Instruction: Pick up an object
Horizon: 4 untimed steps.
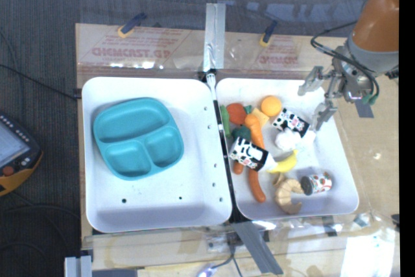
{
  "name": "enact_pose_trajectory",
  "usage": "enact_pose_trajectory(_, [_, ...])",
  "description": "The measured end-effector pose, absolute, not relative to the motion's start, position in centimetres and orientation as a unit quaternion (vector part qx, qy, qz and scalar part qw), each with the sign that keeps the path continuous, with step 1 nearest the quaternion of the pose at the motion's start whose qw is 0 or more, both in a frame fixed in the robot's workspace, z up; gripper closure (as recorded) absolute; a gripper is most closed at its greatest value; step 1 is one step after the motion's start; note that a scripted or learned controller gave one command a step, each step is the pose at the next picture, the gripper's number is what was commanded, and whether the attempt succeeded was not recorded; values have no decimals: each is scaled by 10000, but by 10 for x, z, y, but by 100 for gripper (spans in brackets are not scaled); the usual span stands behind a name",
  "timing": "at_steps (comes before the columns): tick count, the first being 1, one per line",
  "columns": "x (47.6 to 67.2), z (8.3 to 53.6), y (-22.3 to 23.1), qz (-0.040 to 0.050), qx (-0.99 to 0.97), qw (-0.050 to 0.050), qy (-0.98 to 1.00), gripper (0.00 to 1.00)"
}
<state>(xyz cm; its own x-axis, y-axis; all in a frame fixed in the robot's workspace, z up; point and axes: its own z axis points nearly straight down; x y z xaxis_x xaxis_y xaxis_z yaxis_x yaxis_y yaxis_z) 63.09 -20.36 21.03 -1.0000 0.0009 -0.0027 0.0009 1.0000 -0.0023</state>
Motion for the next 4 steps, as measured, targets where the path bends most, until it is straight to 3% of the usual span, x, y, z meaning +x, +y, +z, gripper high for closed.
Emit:
enact_pose_trajectory(1, [610, 113, -122, -2, -172, 7, 9999, 0])
enact_pose_trajectory(2, [564, 91, -96, -22, 133, 85, 9999, 0])
enact_pose_trajectory(3, [493, 92, -111, -3, 853, 94, 9963, 0])
enact_pose_trajectory(4, [603, 91, -107, -8, 661, 90, 9978, 0])
